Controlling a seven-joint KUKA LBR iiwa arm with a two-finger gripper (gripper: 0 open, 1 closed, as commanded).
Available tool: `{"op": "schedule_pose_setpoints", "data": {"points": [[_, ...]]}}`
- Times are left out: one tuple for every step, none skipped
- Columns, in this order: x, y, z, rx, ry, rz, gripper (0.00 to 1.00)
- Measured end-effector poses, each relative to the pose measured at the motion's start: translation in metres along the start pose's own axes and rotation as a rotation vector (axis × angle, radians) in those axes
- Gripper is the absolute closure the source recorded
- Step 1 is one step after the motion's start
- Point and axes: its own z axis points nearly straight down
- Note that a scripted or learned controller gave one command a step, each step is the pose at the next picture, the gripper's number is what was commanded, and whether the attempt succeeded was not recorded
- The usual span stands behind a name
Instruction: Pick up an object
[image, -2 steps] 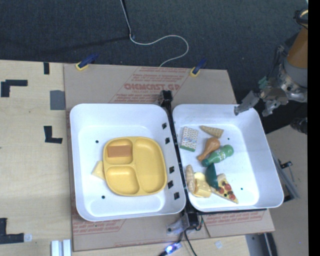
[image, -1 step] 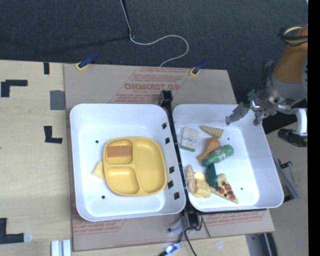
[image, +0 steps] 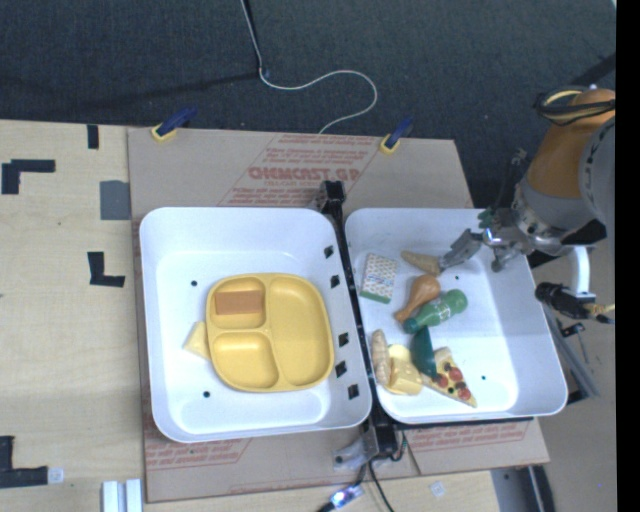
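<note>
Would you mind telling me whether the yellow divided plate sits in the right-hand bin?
No, the yellow divided plate lies in the left bin, while the right bin holds the toy foods.

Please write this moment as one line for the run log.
gripper: over right bin, near its top edge | held: nothing seen | nearest: chicken drumstick, green bottle | left bin: yellow tray

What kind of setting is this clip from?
Likely a robotics lab's pick-and-place bench: two white bins on clamped cardboard, toy food such as a pizza slice, and a robot arm reaching in.
</note>
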Motion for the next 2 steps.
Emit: {"op": "schedule_pose_setpoints", "data": {"points": [[0.001,0.0,0.053,-0.002,-0.001,-0.001,0.0],[0.002,0.001,0.041,-0.004,-0.001,-0.003,1.0]]}}
